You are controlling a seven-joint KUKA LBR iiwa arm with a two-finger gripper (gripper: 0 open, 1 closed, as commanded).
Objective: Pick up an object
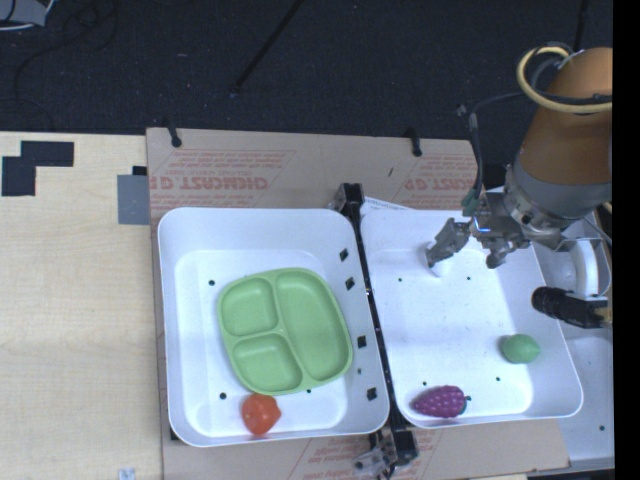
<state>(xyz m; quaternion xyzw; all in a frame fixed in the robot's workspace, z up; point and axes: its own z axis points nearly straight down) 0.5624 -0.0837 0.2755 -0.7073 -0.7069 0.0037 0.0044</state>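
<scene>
While spread wide, the pincer (466,247) above the right bin (470,313), empty, well apart from the green ball (520,348).

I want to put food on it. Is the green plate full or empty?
Empty. The green plate shows bare green in all three of its compartments; the orange-red thing lies beside it on the bin floor, not on it.

Spread, empty pincer (468,249) hangs over right bin (560,408), grapes (440,401) well apart.

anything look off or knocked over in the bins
Nothing stands out. The green tray lies flat in the left bin beside a red toy; the grapes and green ball sit in the right bin.
</scene>
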